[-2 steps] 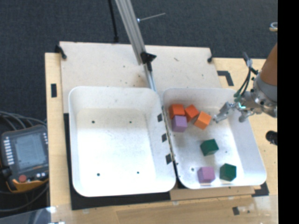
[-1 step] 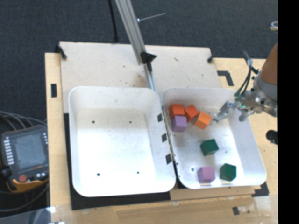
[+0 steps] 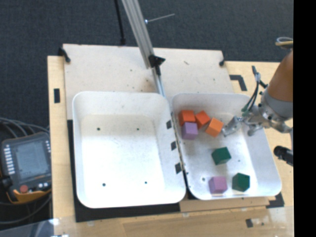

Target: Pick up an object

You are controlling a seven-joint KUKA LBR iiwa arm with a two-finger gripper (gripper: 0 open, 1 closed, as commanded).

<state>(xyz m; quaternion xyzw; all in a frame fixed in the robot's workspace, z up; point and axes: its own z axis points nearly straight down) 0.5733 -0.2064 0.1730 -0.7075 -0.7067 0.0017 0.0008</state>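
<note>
Your nearest target: orange cube (image 3: 214, 127), right bin (image 3: 266, 157), upper part, just beside gripper (image 3: 236, 125). Two more orange cubes (image 3: 187, 116) and purple cube (image 3: 190, 130) clustered left of it. Gripper tip small, blurred; jaw state — you cannot tell. Arm (image 3: 281, 90) cut off at right.

The end effector (image 3: 238, 124) is too small and blurred to read its fingertips. Behind it, the arm (image 3: 282, 90) runs out at the frame's right edge, hiding the worktop beneath.
</note>
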